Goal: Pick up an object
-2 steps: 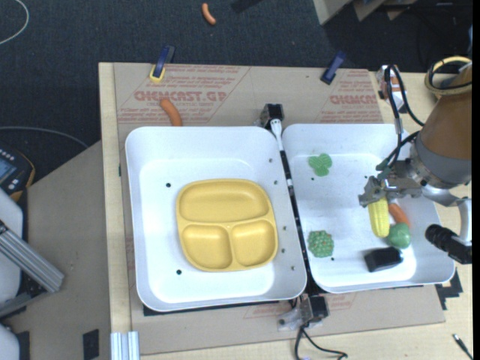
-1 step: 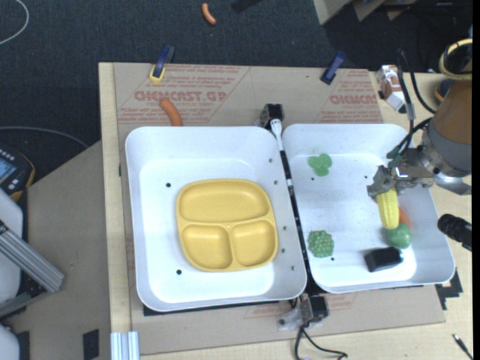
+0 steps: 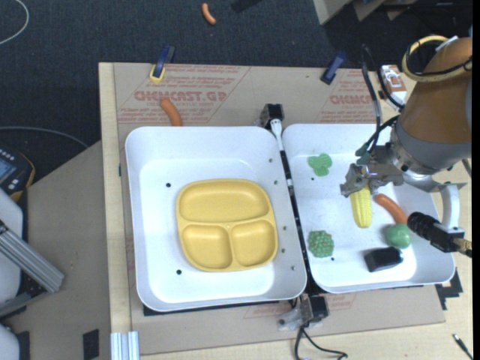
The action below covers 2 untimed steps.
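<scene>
Now poised with gripper [image 3: 361, 183] at the top end of the corn [image 3: 362, 208]; finger state impossible to tell. Best lowered straight down, centred across the cob, clear of the carrot [image 3: 391, 207] just right of it.

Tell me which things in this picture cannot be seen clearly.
- Gripper: fingertips too small and dark above the corn to judge, camera view.
- Carrot: one end hidden by the gripper.
- Arm: cut off by the right edge.
- Green ball: partly covered by a black part.
</scene>
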Tool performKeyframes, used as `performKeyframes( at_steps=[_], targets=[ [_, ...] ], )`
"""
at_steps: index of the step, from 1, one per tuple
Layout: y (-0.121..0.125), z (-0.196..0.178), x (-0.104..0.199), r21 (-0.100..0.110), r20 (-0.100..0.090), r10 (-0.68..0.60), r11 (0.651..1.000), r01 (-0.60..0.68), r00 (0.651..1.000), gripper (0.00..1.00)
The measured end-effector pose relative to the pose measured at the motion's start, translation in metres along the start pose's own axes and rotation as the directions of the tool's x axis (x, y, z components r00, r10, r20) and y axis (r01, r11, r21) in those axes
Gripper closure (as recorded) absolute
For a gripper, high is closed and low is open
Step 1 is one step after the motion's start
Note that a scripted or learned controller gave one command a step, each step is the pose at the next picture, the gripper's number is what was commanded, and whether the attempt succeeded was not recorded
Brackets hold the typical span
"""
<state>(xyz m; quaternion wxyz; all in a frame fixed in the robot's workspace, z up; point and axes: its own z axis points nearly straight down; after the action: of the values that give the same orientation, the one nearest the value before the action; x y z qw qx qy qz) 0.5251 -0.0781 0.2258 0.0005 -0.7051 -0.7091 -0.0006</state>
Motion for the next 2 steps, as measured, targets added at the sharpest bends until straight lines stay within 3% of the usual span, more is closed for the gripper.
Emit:
performKeyframes(
  at_steps=[1, 2],
  targets=[
    [-0.017, 0.007, 0.059, 0.004, -0.001, 0.000, 1.000, 0.000, 1.000, 1.00],
    [-0.013, -0.003, 0.077, -0.002, 0.001, 0.003, 1.000, -0.003, 1.000, 1.00]
  ],
)
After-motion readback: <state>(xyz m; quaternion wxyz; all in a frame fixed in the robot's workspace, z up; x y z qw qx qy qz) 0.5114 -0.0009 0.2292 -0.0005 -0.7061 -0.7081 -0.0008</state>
